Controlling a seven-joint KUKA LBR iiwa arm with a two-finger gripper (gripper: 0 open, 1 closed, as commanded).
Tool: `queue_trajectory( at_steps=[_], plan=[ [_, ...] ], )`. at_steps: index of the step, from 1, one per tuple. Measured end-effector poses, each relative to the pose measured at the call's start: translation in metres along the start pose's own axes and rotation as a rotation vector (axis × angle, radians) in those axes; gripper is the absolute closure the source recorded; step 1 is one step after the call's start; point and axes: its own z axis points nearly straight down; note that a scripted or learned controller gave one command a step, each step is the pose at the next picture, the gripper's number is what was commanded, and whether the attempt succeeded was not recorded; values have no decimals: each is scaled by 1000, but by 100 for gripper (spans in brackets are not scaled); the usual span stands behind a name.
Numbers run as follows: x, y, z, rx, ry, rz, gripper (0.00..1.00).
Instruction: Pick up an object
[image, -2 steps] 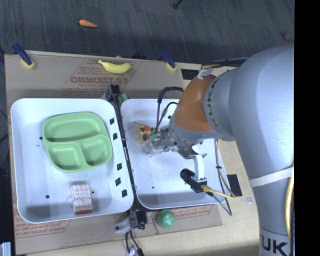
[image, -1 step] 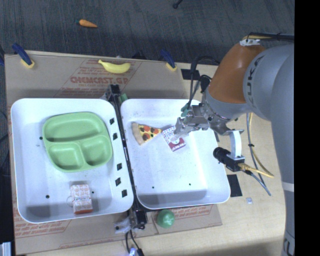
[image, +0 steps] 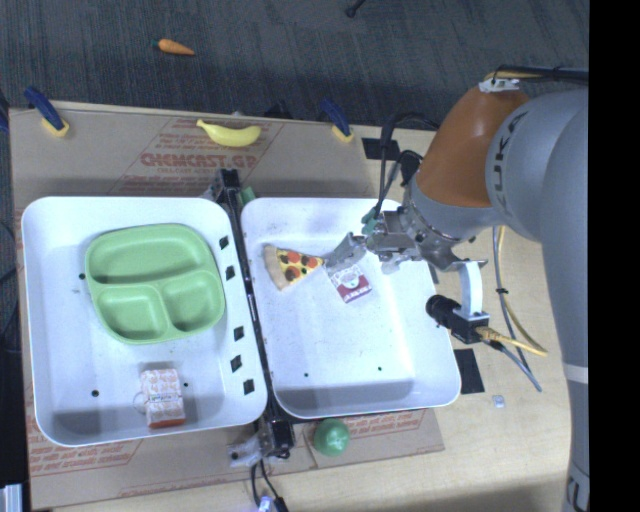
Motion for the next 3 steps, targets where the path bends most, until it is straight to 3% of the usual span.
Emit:
queue_trajectory(
  at_steps=[1,2,3],
  plan=[
    [-61,4,122,7,1,-1,0],
    [-78,66,125,0,1,-2,0],
    [-78,66,115,1,1,-7,100]
  ],
)
